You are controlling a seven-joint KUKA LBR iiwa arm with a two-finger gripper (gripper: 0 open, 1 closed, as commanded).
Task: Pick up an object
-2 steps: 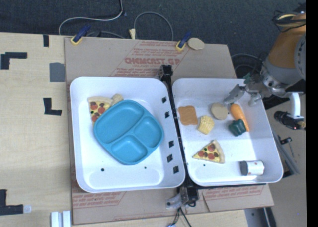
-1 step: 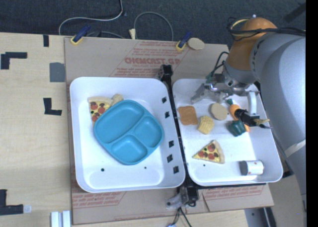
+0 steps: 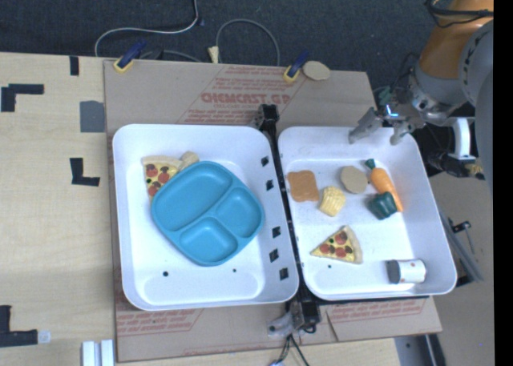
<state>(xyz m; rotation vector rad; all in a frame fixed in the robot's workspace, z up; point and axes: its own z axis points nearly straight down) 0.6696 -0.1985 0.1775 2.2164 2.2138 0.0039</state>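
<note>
The gripper (image 3: pixel 377 131) hangs over the far right corner of the right bin (image 3: pixel 425 196), its fingers spread apart with nothing between them. Just near of it lies the carrot (image 3: pixel 382 179). A beige piece (image 3: pixel 353 179) and toast (image 3: pixel 303 186) lie further left. The blue plate (image 3: pixel 207 212) sits in the left bin (image 3: pixel 136 268).

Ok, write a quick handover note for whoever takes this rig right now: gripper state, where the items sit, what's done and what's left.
Gripper: jaws open, holding nothing, above the far edge of the right bin.
Right bin: carrot, green piece, tan round piece, toast, yellow piece, pizza slice, white cylinder.
Left bin: blue divided plate and another pizza slice.
Done: nothing picked.
Left: descend, grasp one item, lift. The carrot lies nearest.
</note>
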